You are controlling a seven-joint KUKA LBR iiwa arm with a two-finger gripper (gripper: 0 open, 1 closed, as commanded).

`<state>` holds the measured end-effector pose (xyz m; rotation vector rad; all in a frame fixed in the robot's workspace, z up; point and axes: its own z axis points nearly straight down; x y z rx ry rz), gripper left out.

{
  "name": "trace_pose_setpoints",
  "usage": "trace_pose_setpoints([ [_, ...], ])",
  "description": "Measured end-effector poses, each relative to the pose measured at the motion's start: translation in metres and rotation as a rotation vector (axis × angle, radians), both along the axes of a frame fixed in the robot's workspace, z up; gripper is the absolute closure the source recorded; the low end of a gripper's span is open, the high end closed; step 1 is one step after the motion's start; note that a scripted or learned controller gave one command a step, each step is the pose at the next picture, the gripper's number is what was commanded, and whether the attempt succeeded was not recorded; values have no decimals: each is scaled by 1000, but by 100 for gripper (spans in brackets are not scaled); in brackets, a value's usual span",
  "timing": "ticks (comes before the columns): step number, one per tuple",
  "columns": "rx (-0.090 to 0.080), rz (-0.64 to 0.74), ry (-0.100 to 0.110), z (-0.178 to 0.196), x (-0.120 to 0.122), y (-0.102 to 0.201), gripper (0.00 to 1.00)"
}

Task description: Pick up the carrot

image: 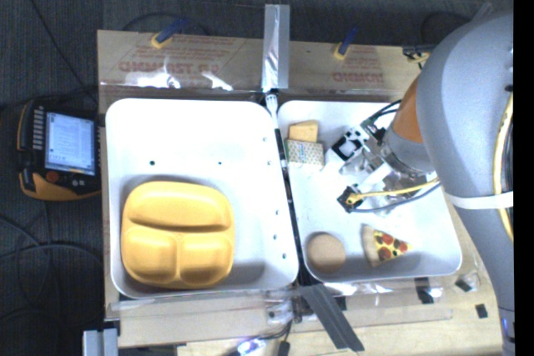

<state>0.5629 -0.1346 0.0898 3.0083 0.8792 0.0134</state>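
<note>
Grey arm's black two-finger gripper (pixel 357 171) hangs over the middle of the right shallow white bin (pixel 434 263), its degree of opening not discernible and no object visible in it. No carrot can be identified. Near this bin's front edge lie a round brown bun (pixel 325 251) and a pizza-slice toy (pixel 384 245); a large yellow bread-shaped block (pixel 177 232) fills the left bin's (pixel 192 125) front-left corner.

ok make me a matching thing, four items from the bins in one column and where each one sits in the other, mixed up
Things:
1. large yellow bread-shaped loaf
2. small round brown bun
3. pizza slice with red dots
4. pale yellow block

Places:
A. right bin, near corner under the arm
B. left bin, near half
C. right bin, far side by the divider
D. right bin, near side by the divider

Pairs: 1-B, 2-D, 3-A, 4-C
</note>
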Motion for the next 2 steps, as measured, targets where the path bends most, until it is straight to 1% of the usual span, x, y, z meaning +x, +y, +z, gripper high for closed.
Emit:
trace_pose_setpoints([
  [1,6,-155,16,8,-57,-70,0],
  [2,0,-182,2,-1,38,-42,0],
])
